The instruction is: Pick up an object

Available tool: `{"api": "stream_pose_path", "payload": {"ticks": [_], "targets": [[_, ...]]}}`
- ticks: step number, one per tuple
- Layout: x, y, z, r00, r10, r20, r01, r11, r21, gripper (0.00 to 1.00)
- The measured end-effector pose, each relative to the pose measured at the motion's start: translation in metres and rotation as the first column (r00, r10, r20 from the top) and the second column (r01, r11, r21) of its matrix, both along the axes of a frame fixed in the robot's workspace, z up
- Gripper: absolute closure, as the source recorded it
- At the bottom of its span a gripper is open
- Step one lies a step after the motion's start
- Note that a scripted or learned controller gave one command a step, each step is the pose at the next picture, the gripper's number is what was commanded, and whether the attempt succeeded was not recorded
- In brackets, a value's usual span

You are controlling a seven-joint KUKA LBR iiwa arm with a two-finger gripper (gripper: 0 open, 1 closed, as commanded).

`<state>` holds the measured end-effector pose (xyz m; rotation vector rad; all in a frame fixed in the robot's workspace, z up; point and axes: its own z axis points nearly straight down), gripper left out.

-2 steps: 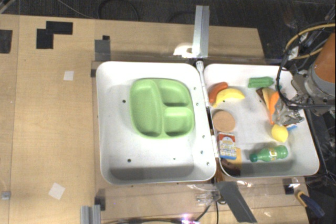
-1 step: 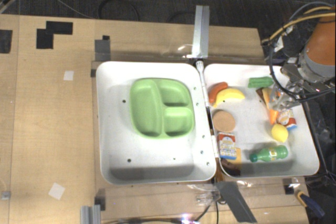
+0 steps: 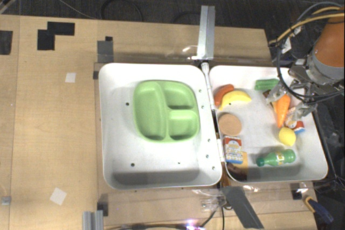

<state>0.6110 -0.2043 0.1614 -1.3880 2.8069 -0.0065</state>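
Right now the gripper [image 3: 294, 107] hangs over the right bin [image 3: 318, 161], beside the carrot [image 3: 282, 109]; whether its fingers are apart, I cannot tell.

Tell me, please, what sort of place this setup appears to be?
Probably a robotics lab bench for pick-up trials: two white bins on a wooden bench, toy food such as a carrot and banana, and a robot arm reaching in.

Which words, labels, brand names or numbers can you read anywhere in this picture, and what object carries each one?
No text can be read here.
Small carton in the right bin: a printed red and blue front, too blurred to read.
Green bottle: a pale label band, too small to read.
Small item beside the lemon: red and blue print, illegible.
Green divided tray: plain, no marking.
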Motion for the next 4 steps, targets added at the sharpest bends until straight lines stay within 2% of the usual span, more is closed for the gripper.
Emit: {"api": "stream_pose_path", "payload": {"ticks": [1,2,3,4], "targets": [[-0.013,-0.001,-0.072,1.000,0.016,0.004,-0.016,1.000,-0.002,0.00],[-0.008,0.001,-0.057,1.000,0.013,0.018,-0.013,1.000,0.000,1.00],[-0.008,0.001,-0.057,1.000,0.013,0.017,-0.013,1.000,0.000,0.00],[-0.015,-0.001,-0.072,0.997,-0.078,0.002,0.078,0.997,0.000,0.00]]}}
